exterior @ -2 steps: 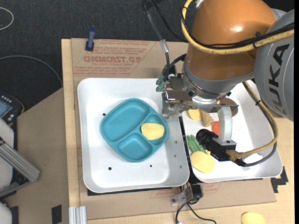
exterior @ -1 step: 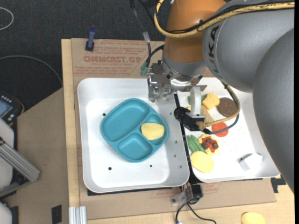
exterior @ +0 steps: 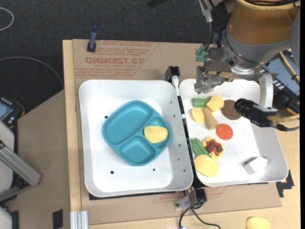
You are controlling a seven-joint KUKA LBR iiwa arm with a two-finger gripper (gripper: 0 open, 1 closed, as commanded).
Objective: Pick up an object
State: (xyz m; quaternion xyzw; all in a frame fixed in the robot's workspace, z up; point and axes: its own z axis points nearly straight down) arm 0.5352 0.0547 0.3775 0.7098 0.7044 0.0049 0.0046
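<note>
My gripper [exterior: 205,85] hangs over the far left corner of the right bin [exterior: 271,171], just above a green piece [exterior: 199,101] of toy food. Below it lie a yellow corn cob [exterior: 215,102], a yellow chunk [exterior: 198,115], a tan roll [exterior: 210,119], a brown round disc [exterior: 230,109], a red tomato [exterior: 225,132], green beans [exterior: 198,147], a small pizza-like piece [exterior: 213,147], a yellow lemon-like item [exterior: 206,165] and a white-grey block [exterior: 255,165]. Nothing shows between the fingers.
The left bin [exterior: 95,171] holds a teal divided plate [exterior: 136,132] with a pale yellow item [exterior: 156,134] in one compartment. A black cylinder [exterior: 252,111] on the arm's mount juts over the right bin. Another yellow object [exterior: 258,223] lies off the bench at the bottom.
</note>
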